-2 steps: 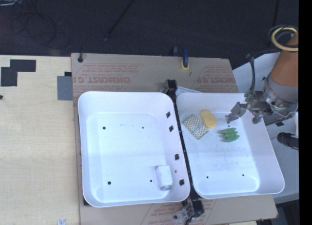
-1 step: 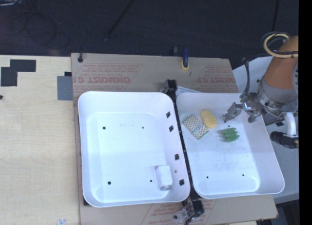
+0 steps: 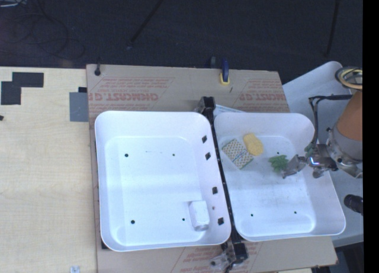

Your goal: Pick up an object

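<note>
Camera view shows the grey two-finger gripper (image 3: 303,166) low inside the right white bin (image 3: 320,221), fingers spread open, the small green leafy object (image 3: 278,161) just off one fingertip, probably lined up for grasping.

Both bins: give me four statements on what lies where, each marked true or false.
1. The white block lies in the left bin. True.
2. The yellow object lies in the left bin. False: it lies in the right bin, beside the checkered pad.
3. The green object lies close to the gripper. True.
4. The arm reaches in over the left bin. False: it is over the right bin's right side.
</note>
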{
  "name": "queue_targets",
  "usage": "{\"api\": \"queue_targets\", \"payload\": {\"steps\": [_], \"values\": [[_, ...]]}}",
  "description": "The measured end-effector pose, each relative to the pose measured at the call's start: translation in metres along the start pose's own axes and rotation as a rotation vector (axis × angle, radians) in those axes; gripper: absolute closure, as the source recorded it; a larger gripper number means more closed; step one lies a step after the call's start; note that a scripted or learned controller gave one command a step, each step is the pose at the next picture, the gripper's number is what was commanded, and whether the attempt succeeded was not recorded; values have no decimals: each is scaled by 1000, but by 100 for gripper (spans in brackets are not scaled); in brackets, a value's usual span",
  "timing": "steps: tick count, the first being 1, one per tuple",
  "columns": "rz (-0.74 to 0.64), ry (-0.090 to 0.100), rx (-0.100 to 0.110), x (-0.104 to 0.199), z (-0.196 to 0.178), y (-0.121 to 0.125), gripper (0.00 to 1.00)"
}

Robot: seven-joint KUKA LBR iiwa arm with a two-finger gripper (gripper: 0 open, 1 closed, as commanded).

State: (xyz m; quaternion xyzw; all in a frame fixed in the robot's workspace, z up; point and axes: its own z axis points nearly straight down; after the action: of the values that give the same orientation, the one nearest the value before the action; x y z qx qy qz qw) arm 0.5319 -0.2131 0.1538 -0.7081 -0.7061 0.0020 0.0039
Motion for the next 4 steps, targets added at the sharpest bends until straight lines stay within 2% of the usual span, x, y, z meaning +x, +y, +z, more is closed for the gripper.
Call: {"api": "queue_targets", "payload": {"steps": [1,2,3,4], "values": [[-5,-9,-26,3,-288,40,0],[-7,-4,-6,4,-287,39,100],[-5,3,7,39,-166,26,100],[4,-1,3,-2,-113,-42,100]]}}
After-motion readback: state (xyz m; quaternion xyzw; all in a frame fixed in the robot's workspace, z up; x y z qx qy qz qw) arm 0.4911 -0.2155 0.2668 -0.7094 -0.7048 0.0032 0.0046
